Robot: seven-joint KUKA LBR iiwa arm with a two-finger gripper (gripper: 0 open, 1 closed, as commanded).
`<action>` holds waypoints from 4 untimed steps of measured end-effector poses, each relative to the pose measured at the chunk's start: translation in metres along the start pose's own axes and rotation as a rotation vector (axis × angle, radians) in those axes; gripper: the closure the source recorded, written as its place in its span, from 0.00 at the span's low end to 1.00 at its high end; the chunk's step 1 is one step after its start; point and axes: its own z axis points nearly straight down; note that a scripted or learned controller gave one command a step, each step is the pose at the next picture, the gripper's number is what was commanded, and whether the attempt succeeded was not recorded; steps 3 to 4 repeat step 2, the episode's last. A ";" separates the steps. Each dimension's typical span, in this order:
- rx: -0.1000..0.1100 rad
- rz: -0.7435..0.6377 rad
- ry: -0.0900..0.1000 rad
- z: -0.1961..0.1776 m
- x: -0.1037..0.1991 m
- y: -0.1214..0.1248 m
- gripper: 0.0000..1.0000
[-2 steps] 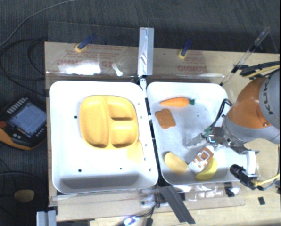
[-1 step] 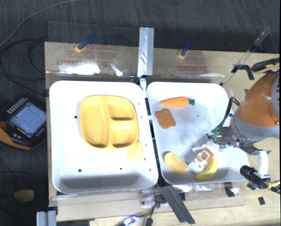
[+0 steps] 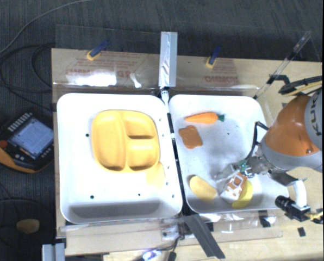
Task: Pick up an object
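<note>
Down in the right bin (image 3: 260, 110), the gripper (image 3: 239, 174) sits low over a small orange-and-white packet (image 3: 234, 186) that leans on a yellow lemon-like piece (image 3: 245, 196) near the front wall. Whether it is spread or pinching, I cannot tell. A carrot (image 3: 202, 118) lies well apart, near the back.
</note>
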 end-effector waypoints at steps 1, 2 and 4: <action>-0.005 -0.001 0.000 -0.010 0.000 0.002 1.00; 0.008 -0.003 0.002 -0.131 0.059 0.009 1.00; 0.008 -0.003 0.002 -0.131 0.059 0.009 1.00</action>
